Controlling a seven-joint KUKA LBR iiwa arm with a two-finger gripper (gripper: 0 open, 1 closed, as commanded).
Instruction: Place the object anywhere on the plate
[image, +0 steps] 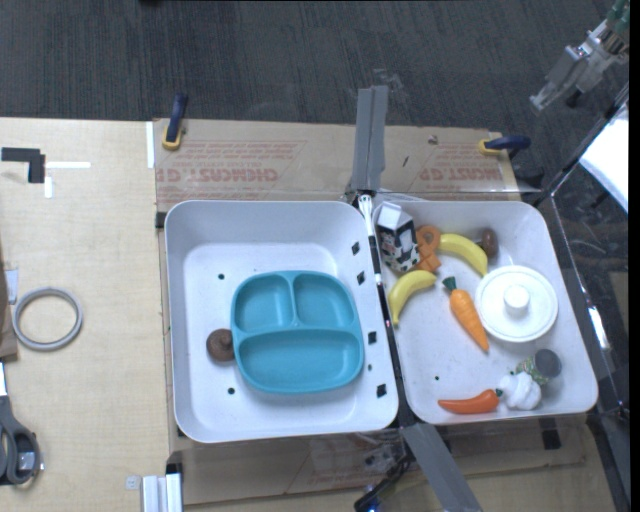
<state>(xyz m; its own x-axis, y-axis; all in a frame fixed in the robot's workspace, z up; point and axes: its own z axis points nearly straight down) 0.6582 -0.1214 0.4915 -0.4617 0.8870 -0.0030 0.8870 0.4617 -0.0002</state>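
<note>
Plate (297, 332) sits bare in the left bin (190, 300); grab the carrot (467, 314) mid-body, then drop it centrally. Can't tell the claw's state.

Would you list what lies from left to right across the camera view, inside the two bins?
Brown round object → blue plate → milk carton → carrot → white lidded dish

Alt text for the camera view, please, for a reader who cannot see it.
A blue divided plate sits in the left bin, a small brown object beside it. The right bin holds bananas, carrot, chili, milk carton and white lid.
</note>
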